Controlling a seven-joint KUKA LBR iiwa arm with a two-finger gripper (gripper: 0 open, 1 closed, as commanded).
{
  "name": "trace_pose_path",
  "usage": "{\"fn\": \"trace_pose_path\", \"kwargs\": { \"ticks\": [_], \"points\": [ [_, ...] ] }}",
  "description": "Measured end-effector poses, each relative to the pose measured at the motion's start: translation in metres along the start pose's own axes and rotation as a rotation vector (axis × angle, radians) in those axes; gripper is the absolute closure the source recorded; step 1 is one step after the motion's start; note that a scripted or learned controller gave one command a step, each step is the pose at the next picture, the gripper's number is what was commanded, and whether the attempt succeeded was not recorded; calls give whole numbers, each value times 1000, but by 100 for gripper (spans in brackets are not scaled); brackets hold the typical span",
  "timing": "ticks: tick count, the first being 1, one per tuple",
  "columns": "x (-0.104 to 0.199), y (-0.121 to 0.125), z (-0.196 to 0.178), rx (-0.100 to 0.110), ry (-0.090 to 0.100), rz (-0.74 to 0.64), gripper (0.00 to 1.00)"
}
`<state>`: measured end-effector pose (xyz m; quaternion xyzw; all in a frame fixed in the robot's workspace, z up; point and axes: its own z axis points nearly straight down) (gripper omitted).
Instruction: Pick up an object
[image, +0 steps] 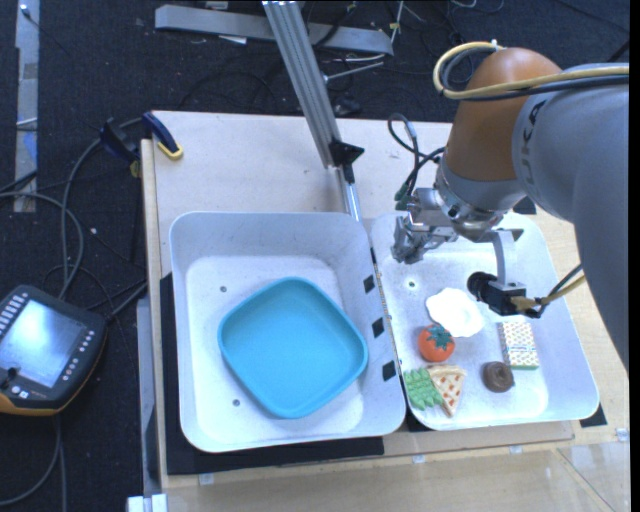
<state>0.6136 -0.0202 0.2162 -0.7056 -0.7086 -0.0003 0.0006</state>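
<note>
- The grey arm's gripper (410, 245) hangs over the far corner of the right-hand shallow white bin (565, 375). This is the corner next to the wall shared with the left-hand shallow white bin (200, 240).
- From this slant I cannot tell whether the gripper is open or closed. Nothing is seen held in it.
- The likeliest target, judged by nearness, is the flat white fried-egg toy (455, 312). It lies on the floor of the right-hand bin near its middle.
- The coming move turns on one relation: the egg sits toward the near edge and away from the shared wall, so the gripper would have to travel diagonally inward before descending.
- The egg is a rounded blob with no clear long axis, so the approach angle probably matters little. Its flatness could make it hard to grip.
- A small red tomato toy (436, 343) sits just beside the egg on its near side and may get nudged.
- Along the near edge lie a triangular pizza-slice toy (447, 388), touching a green leafy piece (420, 388), and a brown ring-shaped doughnut toy (497, 376).
- A pale rectangular wafer (519, 343) lies with its long axis running from far edge to near edge.
- The left-hand bin holds a light blue square plastic plate (292, 345).
</note>
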Motion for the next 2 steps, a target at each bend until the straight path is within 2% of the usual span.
{"fn": "trace_pose_path", "kwargs": {
  "ticks": [2],
  "points": [
    [94, 35, 0, 0, 0, 0, 100]
  ]
}}
